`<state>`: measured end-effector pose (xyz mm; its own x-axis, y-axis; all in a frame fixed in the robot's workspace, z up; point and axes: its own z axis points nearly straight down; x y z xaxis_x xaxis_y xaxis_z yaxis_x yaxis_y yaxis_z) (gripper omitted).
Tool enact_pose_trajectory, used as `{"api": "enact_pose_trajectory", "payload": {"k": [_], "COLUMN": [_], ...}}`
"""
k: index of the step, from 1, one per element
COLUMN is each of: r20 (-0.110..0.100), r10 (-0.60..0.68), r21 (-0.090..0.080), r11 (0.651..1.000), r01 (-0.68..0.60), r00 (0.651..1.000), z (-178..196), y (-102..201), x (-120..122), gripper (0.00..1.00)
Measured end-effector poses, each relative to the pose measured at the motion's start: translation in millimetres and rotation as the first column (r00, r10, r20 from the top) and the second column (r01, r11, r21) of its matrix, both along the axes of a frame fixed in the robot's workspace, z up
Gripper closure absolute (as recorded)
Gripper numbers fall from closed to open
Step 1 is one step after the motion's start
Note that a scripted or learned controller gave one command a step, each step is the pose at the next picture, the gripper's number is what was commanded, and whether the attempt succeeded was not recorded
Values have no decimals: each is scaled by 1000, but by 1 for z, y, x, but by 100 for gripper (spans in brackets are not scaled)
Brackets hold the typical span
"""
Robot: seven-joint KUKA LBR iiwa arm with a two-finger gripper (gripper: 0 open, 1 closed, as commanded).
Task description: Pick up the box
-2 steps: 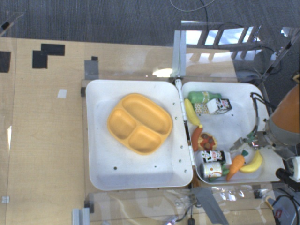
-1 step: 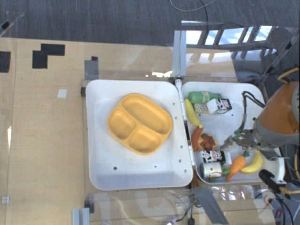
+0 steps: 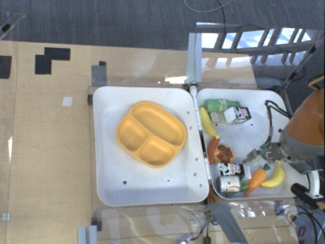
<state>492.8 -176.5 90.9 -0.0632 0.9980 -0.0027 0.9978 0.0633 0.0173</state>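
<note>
Approach step — claw (image 3: 265, 156) low in right bin (image 3: 254, 96), near banana (image 3: 274, 177); jaw state can't tell. Box (image 3: 236, 114) at far side beside green bottle (image 3: 219, 105) — next: shift far-left, descend over it.

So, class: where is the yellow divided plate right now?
The yellow divided plate lies in the left white bin, roughly central, across the divider from the right bin's toy food.

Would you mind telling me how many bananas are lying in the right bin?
2: one banana along the bin's left wall, another banana near the arm, beside the carrot. More may be hidden.
</note>
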Motion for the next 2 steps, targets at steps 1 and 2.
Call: {"api": "enact_pose_trajectory", "payload": {"k": [1, 2], "r20": [0, 2], "r10": [0, -185], "r21": [0, -2], "r11": [1000, 983], "r01": [0, 185], "r00": [1000, 983], "z": [0, 0], "y": [0, 34], "x": [0, -1], "gripper": [0, 0]}}
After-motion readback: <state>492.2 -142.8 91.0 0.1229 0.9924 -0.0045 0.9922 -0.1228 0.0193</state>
